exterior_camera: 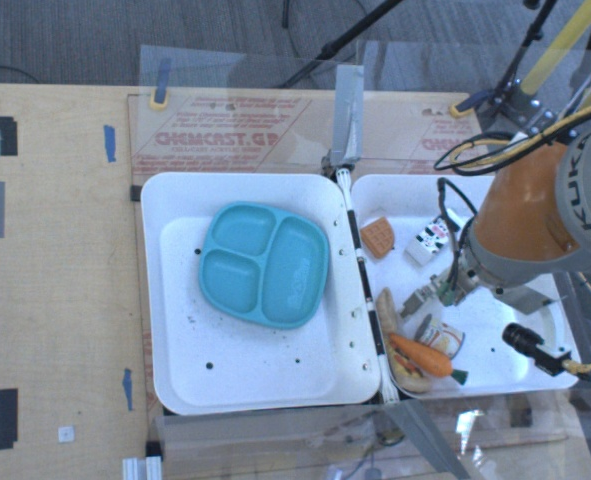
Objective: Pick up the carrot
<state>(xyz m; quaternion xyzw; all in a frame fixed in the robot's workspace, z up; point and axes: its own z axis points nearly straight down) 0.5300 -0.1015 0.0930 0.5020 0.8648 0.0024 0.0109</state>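
Orange with a green tip, the carrot (421,356) lies in the near left corner of the right bin (490,366), its green end pointing right and toward the near wall. It rests across a pale curved piece (386,314) that runs along the bin's left wall. A small round thing (448,339), too blurred to name, sits just beside the carrot on its far side. The gripper (425,310) hangs just beyond the carrot's far side, apart from it and angled down to the left. Whether it is spread or closed cannot be told from this slant, and nothing is seen gripped in it. The grey arm (527,218), with its orange band, comes in from the right over the same bin. Farther back in that bin lie a brown ridged square (377,237) and, to its right, a white block with dark spots (431,240). The left bin (245,363) holds a teal divided plate (265,265) near its middle.
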